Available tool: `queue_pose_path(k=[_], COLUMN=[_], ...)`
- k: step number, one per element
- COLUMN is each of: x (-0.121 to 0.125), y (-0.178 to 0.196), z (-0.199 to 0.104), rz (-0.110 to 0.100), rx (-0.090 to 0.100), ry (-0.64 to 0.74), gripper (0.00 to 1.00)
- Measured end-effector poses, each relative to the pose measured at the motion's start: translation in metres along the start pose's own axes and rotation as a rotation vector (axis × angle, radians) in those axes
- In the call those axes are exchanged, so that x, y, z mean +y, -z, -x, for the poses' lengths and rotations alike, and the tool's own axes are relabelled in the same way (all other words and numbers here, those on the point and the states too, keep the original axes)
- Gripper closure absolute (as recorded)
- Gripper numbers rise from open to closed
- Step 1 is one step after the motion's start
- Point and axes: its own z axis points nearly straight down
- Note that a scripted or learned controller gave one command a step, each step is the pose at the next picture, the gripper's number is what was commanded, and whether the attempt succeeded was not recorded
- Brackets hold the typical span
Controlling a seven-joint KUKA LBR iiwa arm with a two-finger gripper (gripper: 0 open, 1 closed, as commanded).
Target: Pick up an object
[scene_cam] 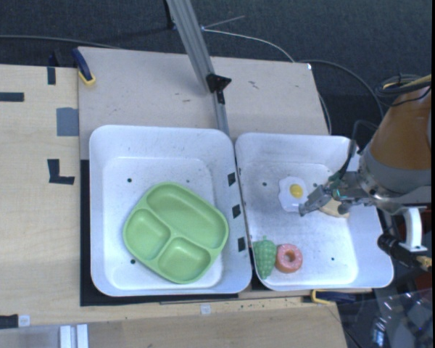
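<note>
Reaching in from the right, the arm (400,147) hangs over the right bin (362,267), while the left bin (101,216) holds a green divided plate (175,232) that plays no part yet. Its gripper (309,206) sits low in the right bin, tips pointing left at the fried egg toy (293,192), which lies just beside them near the bin's middle. Whether the two fingers stand apart or together cannot be told; they blur into one dark wedge, and nothing shows between them.

Risk lies mostly with the egg: it is flat and thin, so fingers closing at this slant would likely skate over its edge or nudge it left toward the bin wall instead of catching it. A small tan item (338,208) lies right under the wrist and could be bumped or pinned. Nearer the front edge, the pink donut (288,258) touches a green toy (264,256); both are well apart from the tips and safe from a stray sweep.
</note>
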Motion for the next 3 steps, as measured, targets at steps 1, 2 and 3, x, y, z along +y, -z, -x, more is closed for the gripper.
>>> queue_pose_path(k=[1,2,3], x=[0.000,0.003,0.003], y=[0.000,-0.063,-0.114], z=[0.000,0.001,0.002], rz=[0.000,-0.006,0.002], rx=[0.000,0.000,-0.003], ry=[0.000,-0.001,-0.002], gripper=[0.00,0.00,0.00])
